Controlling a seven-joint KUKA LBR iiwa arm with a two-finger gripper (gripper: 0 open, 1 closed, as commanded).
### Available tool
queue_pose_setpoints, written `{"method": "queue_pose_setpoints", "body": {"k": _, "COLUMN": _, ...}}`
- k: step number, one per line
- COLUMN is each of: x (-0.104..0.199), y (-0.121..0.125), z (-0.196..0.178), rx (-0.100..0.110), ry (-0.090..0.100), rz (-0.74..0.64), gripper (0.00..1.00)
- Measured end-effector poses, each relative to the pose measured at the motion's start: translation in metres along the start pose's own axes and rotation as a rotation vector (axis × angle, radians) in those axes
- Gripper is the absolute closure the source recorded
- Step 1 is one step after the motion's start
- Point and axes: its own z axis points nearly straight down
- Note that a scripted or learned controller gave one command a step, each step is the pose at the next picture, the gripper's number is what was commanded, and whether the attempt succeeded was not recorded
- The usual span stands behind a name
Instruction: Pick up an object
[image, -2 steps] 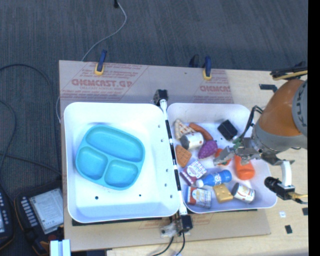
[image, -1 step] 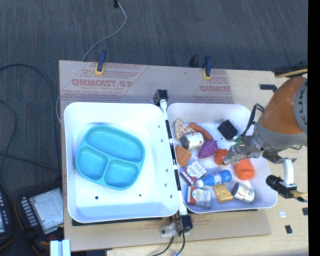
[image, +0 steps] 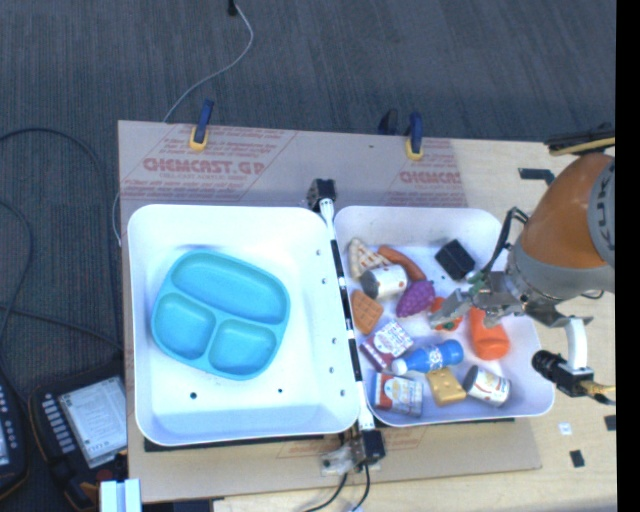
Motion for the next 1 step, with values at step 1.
{"method": "queue_pose_setpoints", "body": {"k": 1, "x": 0.0327, "y": -0.0357, "z": 0.0554, "rx": -0.012, "ry": -0.007, "rz": 0.006, "gripper": 0.0}}
